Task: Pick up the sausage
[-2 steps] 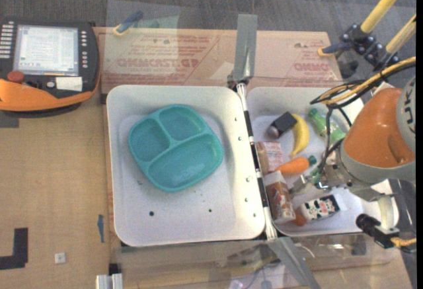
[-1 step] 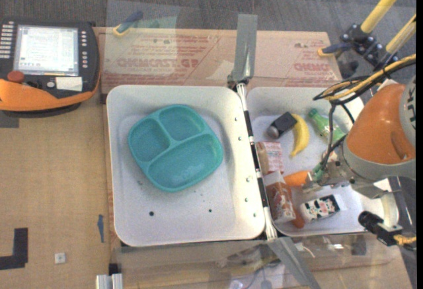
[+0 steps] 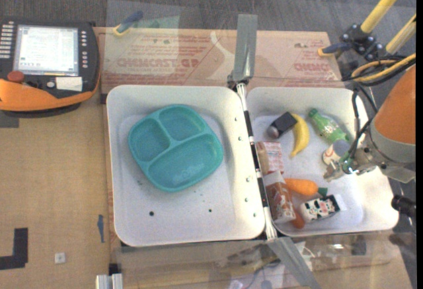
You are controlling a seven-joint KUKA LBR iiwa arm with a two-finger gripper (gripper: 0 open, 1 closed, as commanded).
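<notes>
In the right bin, note: sausage, near the front wall beside the carrot; claw hovering to its right, empty, finger spread impossible for you to tell.

Both bins smooth white plastic; teal divided plate matt plastic; bench bare wood-toned board; green bottle glossy.

Two white bins sit side by side: the left bin and the right bin. The left one carries one teal divided plate. The right one carries one banana, one green bottle, one carrot, one dark block, one black-and-white carton and one brown packet.
</notes>
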